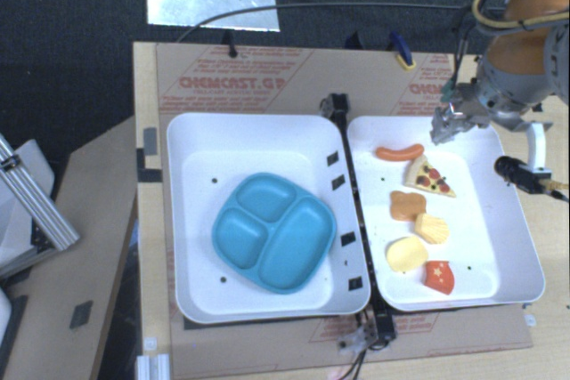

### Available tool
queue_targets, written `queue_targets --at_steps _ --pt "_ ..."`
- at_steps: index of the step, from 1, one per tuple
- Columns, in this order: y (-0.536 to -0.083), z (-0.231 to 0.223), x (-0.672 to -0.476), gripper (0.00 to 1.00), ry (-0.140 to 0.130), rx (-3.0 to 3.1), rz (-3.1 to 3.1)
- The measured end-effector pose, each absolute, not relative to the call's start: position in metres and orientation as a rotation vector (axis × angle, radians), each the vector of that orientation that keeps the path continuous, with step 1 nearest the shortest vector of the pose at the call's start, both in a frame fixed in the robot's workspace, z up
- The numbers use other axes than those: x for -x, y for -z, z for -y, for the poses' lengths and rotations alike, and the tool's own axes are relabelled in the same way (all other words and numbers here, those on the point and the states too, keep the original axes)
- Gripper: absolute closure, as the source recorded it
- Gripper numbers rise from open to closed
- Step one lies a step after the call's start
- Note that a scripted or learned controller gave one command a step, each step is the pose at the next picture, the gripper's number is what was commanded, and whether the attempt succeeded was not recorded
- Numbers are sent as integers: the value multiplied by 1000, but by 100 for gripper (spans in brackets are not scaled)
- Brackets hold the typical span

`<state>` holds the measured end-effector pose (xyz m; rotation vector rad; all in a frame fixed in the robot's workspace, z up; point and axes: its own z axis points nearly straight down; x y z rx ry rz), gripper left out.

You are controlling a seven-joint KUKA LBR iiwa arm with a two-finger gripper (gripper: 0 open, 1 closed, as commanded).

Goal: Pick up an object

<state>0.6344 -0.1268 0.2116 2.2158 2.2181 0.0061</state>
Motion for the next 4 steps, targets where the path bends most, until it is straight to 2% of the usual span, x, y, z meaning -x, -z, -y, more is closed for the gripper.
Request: queue_targets --at_steps 1,3,4 --pt "-257 127 -636 100 -6 -2212 -2222" --pt "-263 28 -612 100 -2 -2212 -2232" --pt "-241 -24 -599 100 -1 -2212 -2234"
